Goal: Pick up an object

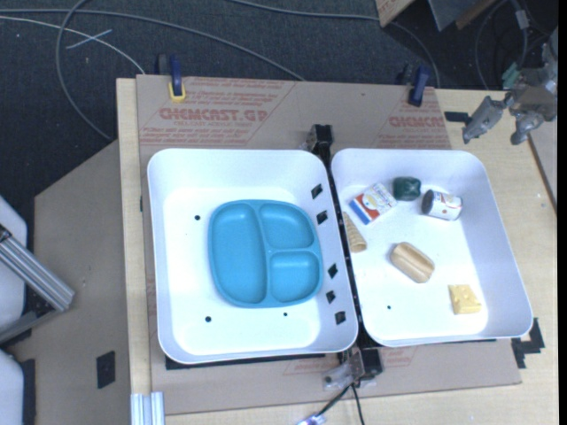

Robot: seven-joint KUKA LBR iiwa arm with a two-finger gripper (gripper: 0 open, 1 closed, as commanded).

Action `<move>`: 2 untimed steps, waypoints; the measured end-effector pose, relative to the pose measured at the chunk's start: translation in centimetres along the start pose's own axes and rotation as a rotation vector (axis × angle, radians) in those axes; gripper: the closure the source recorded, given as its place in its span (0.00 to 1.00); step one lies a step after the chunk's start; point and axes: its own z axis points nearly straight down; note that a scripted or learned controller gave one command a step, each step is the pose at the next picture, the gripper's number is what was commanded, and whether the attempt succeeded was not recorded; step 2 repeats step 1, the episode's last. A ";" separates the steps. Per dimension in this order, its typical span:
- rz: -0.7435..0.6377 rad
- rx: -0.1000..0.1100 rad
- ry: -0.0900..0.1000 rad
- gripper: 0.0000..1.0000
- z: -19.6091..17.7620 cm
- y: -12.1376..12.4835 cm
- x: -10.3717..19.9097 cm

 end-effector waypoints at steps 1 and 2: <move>-0.003 -0.013 -0.004 0.00 -0.8 0.2 0.1; -0.003 -0.013 -0.004 0.00 -0.8 0.2 0.1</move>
